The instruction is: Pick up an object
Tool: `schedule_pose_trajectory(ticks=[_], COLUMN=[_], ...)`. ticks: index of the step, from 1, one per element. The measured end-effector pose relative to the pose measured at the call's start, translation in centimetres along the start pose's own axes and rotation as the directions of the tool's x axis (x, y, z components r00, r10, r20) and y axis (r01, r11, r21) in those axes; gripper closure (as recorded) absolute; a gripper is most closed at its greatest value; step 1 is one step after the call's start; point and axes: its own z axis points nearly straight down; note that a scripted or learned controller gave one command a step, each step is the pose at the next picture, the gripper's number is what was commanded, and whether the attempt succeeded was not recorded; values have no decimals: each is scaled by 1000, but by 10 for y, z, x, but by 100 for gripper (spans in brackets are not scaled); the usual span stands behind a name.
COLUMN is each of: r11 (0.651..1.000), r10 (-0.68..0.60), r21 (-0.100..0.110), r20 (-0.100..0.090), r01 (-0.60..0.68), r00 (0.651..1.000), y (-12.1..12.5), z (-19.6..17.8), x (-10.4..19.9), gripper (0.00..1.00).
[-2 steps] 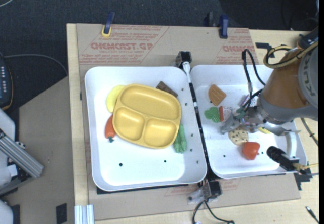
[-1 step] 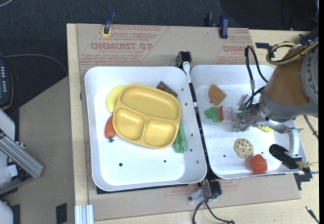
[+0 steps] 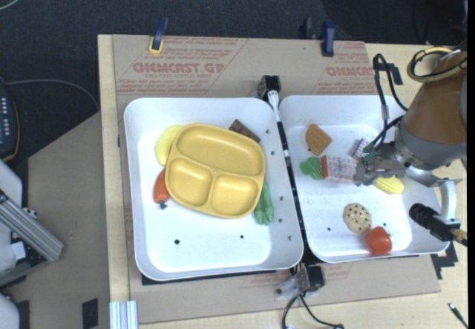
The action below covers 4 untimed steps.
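The end effector [image 3: 369,169] sits low in the right bin [image 3: 319,242], toward the right of the frame, at the end of the grey and orange arm [image 3: 438,123] that comes in from the right edge. Its dark fingers are down among the toys, and whether they are spread or pressed together cannot be told from this angle.

Just left of it lies a clear packet with red print [image 3: 340,168], touching or nearly touching the fingers, and at that packet's left end a green toy vegetable [image 3: 312,168]. Just below and right of the end effector is a yellow piece [image 3: 390,186]. Above and to the left, a brown wedge like a slice of toast [image 3: 318,138] lies apart from the rest. Lower in the bin are a chocolate-chip cookie [image 3: 357,217] and, near it at the lower right, a red tomato-like piece [image 3: 379,240].

The left bin [image 3: 148,238] holds a yellow divided plate [image 3: 215,170], tilted over other toys: a yellow piece [image 3: 166,143] at its upper left, a red and orange pepper [image 3: 160,189] at its left, a green leafy piece [image 3: 263,206] at its lower right, and a brown bit [image 3: 243,129] at its top. Both bins rest on a table [image 3: 111,171] covered with printed cardboard.
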Motion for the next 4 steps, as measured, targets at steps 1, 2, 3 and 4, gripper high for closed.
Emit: schedule_pose_trajectory(ticks=[1, 2, 3, 4], r11=[1000, 1000, 1000, 1000], r10=[-2, -2, -7, -1], r21=[-2, -2, 5, 7], r20=[0, 0, -4, -3], r01=[2, 2, 7, 1], r00=[1000, 1000, 1000, 1000], y=[-2, -1, -11, -15], z=[-62, -88, -97, -76], x=[4, 4, 54, 53], gripper=[100, 100, 100, 100])
